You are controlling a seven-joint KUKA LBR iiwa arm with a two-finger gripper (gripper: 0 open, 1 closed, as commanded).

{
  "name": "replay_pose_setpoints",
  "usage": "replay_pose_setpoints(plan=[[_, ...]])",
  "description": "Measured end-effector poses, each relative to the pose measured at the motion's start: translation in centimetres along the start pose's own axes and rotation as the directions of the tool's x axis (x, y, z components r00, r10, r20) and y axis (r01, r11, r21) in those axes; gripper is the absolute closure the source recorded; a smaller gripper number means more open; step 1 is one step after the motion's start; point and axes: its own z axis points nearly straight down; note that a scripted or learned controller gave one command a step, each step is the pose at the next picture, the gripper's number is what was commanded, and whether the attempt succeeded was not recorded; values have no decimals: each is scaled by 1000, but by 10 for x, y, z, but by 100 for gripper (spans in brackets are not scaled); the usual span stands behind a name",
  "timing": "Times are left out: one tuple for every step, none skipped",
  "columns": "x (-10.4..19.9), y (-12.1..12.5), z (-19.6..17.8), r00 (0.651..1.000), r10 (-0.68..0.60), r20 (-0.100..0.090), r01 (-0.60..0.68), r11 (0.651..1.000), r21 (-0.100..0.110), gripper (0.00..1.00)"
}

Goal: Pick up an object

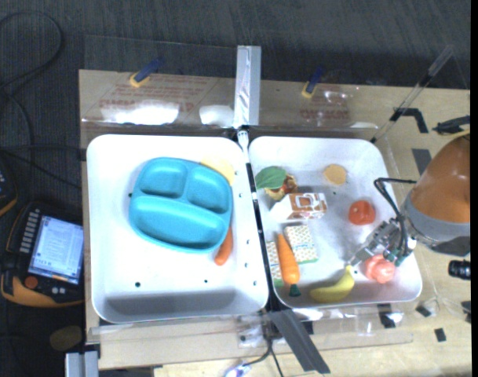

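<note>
The fingers (377, 251) are low in the right bin (317, 151), just above a small round pink-red thing (379, 269). It is too blurry to tell if they are open or shut. A yellow banana (333, 289) lies beside it.

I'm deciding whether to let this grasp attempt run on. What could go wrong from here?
1. The gripper sits low in the right white bin, right by the round pink-red toy fruit; a round thing may slip or roll away.
2. That fruit lies near the bin's corner, so the wall may block the gripper.
3. The yellow plastic banana lies close by and may get nudged.
</note>
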Motion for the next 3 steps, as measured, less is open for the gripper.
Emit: replay_pose_setpoints(plan=[[25,17,-38,999,-29,-15,29,1000,8,100],[1,-2,1,1000,30,-6,-30,1000,4,100],[-21,15,2,996,-90,-5,90,996,8,100]])
